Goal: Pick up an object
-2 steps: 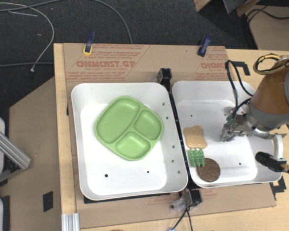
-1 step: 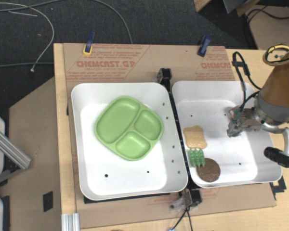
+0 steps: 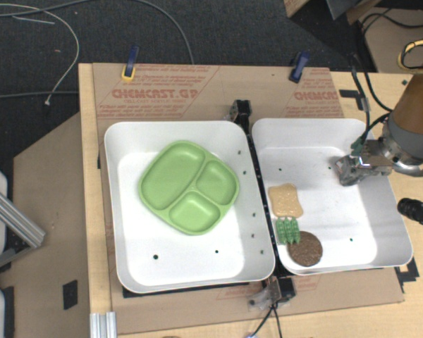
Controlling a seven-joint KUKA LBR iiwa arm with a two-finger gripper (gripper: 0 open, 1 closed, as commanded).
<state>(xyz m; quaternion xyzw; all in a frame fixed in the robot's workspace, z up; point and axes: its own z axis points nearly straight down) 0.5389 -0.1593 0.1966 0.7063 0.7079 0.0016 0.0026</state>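
Note:
In the right bin (image 3: 359, 136) three small objects lie along its left side: a tan bread-like slab (image 3: 285, 200), a small green ridged piece (image 3: 287, 229) below it, and a round brown disc (image 3: 305, 248) at the bin's front. My gripper (image 3: 349, 169) hovers over the right bin's upper right part, well to the right of the tan slab. The view shows nothing between its fingers. A green divided plate (image 3: 189, 186) lies in the left bin (image 3: 127, 146).
Both bins sit on a cardboard sheet (image 3: 162, 90) held by blue clamps (image 3: 131, 60) at the back. A black bracket (image 3: 240, 110) sits between the bins at the rear. Cables (image 3: 370, 101) trail down to the arm at the right.

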